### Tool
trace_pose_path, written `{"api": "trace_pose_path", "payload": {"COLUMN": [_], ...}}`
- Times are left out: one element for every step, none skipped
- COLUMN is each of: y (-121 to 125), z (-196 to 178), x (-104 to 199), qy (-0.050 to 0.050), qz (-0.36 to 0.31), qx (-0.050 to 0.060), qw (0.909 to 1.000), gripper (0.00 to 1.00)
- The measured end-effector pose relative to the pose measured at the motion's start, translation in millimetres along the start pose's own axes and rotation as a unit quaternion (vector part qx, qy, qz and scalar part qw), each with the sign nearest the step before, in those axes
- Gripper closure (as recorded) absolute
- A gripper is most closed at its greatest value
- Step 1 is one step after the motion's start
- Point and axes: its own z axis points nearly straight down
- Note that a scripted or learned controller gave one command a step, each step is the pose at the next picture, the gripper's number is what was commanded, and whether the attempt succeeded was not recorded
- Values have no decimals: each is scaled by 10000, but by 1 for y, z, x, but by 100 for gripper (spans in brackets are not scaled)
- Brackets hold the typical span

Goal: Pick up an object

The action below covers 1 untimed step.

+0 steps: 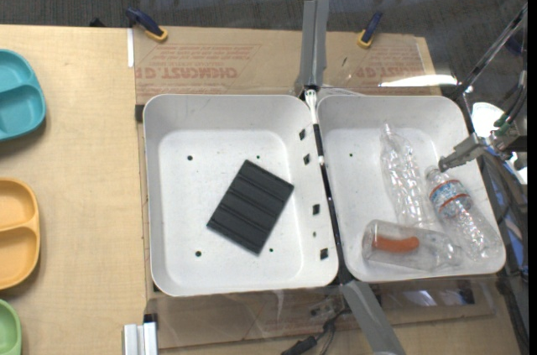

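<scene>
The gripper (443, 164), at three o'clock over the right bin (361, 122), sits beside a clear water bottle (457, 211); its state I cannot tell. The bottle looks light, slick and crushable: best taken across its labelled middle.

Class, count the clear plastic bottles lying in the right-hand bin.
3, all in the right bin: a crushed bottle in the middle, a labelled bottle toward the right wall, and a bottle with an orange piece inside along the near edge. Their overlap could hide another.
</scene>
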Motion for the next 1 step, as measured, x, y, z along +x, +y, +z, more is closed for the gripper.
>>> {"api": "trace_pose_path", "payload": {"y": [27], "z": [53], "x": [61], "qy": [1], "qz": [1633], "qx": [11], "qw": [9866], "gripper": [0]}}
